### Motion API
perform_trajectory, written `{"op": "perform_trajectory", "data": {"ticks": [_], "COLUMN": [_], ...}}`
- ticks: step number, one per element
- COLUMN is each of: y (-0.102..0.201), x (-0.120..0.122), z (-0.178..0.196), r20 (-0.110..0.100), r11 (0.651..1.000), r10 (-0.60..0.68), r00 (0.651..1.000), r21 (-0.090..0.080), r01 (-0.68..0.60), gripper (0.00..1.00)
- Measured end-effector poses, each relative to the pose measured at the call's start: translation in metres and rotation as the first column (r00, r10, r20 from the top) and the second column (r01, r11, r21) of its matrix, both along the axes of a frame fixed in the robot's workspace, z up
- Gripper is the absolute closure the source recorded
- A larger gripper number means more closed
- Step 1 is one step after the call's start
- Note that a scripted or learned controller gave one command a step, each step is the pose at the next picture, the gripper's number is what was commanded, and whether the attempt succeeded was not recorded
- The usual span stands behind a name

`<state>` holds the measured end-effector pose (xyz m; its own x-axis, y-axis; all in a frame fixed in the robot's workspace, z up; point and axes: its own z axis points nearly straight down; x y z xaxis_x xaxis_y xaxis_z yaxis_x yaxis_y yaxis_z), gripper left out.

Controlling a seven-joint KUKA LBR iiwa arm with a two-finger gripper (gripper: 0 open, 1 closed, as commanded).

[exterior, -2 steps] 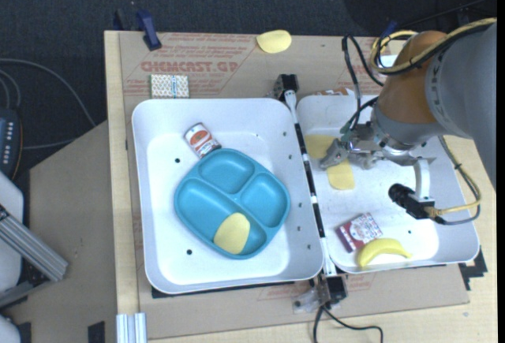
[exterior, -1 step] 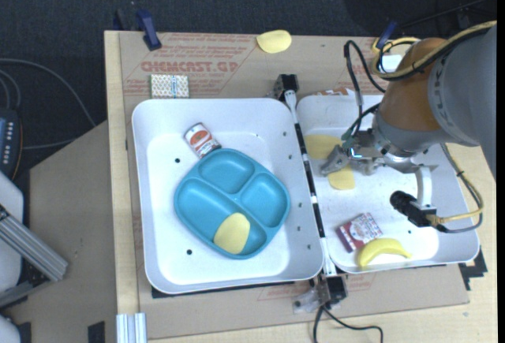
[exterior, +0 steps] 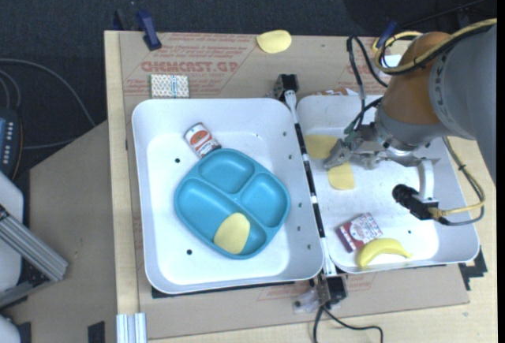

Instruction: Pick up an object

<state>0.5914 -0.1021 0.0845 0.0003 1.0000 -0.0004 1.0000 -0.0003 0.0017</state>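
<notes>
- The grey two-finger gripper (exterior: 345,156) hangs low in the right white bin (exterior: 450,243); whether it is spread or pinching, I cannot tell
- Just below its tip lies a small pale yellow rounded piece (exterior: 342,177), likely the target, too compact to show a clear long axis
- A flat yellow patch (exterior: 319,146) sits beside the bin's left wall
- Nearer the front, a curved yellow banana (exterior: 382,252) lies with its long axis roughly left-right, touching a red-and-white packet (exterior: 359,230)
- The left white bin (exterior: 158,255) holds a blue divided plastic plate (exterior: 229,199)

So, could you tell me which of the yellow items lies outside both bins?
The yellow piece on the bare board behind the left bin; the other yellow items lie inside bins.
</notes>
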Motion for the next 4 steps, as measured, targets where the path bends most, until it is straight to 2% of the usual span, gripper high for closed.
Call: {"op": "perform_trajectory", "data": {"ticks": [1, 2, 3, 4], "y": [0.011, 0.011, 0.011, -0.008], "x": [-0.012, -0.012, -0.012, 0.014], "z": [0.000, 0.010, 0.010, 0.000], "r20": [-0.004, -0.002, -0.003, 0.000], "r11": [1.000, 1.000, 1.000, 1.000], "r10": [0.000, -0.001, -0.001, 0.001], "r00": [1.000, 1.000, 1.000, 1.000], "r21": [0.002, 0.002, 0.002, -0.001], "r01": [0.000, 0.001, 0.001, -0.001], "gripper": [0.00, 1.00, 0.00, 0.00]}}
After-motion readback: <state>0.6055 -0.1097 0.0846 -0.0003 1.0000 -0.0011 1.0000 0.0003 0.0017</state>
